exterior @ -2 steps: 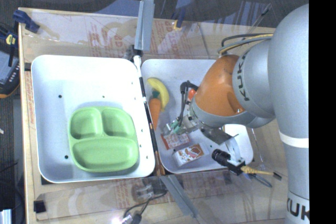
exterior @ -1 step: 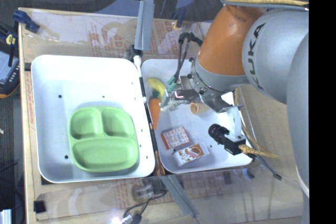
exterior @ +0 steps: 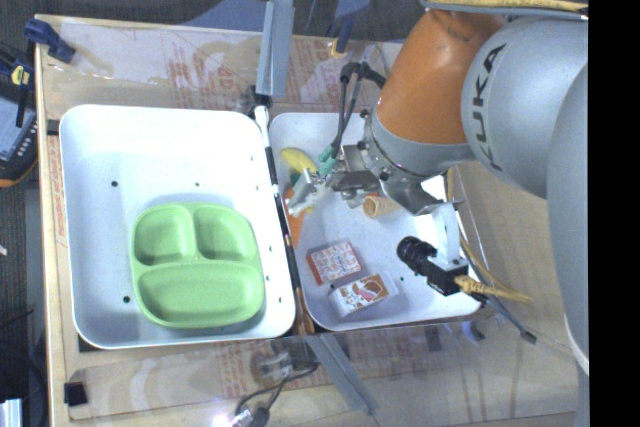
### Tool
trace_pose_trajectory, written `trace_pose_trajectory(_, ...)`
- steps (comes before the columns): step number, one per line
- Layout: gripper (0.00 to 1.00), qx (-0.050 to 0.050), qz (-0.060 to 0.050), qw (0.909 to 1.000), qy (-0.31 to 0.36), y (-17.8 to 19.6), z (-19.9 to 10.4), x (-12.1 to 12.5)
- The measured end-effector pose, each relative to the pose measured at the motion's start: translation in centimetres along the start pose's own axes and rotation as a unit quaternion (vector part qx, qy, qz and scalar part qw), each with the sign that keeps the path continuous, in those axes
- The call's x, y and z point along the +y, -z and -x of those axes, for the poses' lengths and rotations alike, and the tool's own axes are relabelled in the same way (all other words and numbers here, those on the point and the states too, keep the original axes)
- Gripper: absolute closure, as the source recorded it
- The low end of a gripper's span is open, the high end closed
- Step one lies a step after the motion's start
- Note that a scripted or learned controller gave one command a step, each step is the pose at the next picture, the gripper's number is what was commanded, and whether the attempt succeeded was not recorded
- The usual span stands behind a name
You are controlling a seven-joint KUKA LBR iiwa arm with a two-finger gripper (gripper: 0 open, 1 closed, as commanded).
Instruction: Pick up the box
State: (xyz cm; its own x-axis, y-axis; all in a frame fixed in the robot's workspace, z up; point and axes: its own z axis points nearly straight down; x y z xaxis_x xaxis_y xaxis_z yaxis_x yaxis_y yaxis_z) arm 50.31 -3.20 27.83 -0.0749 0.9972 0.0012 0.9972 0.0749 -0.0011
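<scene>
Two small boxes lie flat in the right bin (exterior: 400, 315) near its front. One is a red-edged box (exterior: 334, 262). The other is a white and red box (exterior: 360, 294), just in front of it and to the right. My gripper (exterior: 325, 179) hangs over the back left part of that bin, farther back than both boxes and apart from them. It is close to a yellow piece (exterior: 295, 158) and an orange piece (exterior: 301, 201). The arm's wrist hides the back right of the bin.
A green divided plate (exterior: 198, 265) lies in the left bin (exterior: 90, 145). A small tan cylinder (exterior: 375, 206) sits beside the gripper in the right bin. A metal bar (exterior: 272, 45) stands behind the wall between the bins.
</scene>
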Motion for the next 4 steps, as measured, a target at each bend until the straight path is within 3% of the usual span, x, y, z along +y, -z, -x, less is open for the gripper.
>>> trace_pose_trajectory(1, 0.00, 0.000, -0.002, 1.0000, 0.007, -6.4, 5.3, -0.7)
trace_pose_trajectory(2, 0.00, -0.001, 0.002, 0.9996, -0.027, -18.4, 8.8, -2.6)
trace_pose_trajectory(3, 1.00, -0.001, 0.003, 0.9997, -0.024, -17.3, 8.9, -2.5)
trace_pose_trajectory(4, 1.00, 0.000, 0.001, 0.9970, 0.077, -0.3, 4.1, -2.8)
